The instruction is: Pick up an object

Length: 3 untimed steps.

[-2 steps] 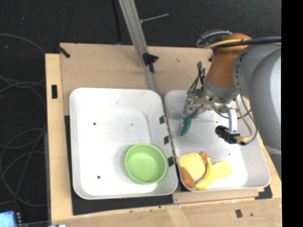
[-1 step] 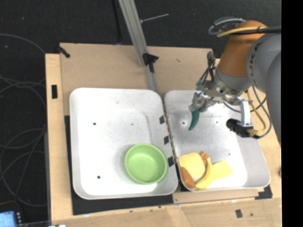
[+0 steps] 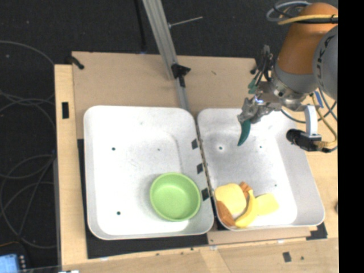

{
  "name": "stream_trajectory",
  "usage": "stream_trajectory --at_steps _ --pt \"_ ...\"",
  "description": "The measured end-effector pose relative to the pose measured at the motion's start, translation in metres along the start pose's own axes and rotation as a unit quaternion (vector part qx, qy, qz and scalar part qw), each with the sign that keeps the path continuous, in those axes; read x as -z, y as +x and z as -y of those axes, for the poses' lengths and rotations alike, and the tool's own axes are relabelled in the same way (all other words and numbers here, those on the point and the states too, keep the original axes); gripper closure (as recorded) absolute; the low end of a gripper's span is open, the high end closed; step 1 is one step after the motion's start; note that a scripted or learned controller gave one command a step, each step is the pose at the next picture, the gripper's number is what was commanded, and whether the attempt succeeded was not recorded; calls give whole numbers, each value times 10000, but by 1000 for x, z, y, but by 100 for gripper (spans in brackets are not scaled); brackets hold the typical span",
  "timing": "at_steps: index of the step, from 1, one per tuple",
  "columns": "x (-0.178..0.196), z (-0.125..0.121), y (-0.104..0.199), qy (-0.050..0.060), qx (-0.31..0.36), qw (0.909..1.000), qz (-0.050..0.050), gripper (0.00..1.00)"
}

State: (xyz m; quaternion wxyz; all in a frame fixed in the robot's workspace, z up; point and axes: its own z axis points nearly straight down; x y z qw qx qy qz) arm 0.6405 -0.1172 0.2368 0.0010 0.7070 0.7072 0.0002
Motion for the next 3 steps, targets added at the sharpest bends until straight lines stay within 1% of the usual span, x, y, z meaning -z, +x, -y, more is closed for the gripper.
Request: stream_trajectory --at_steps 1,2,3 --pt "44 -1 -1 1 11 10000 -2 100" --pt "26 5 46 4 9 10000 1 100" --pt "23 14 104 4 11 10000 -6 100"
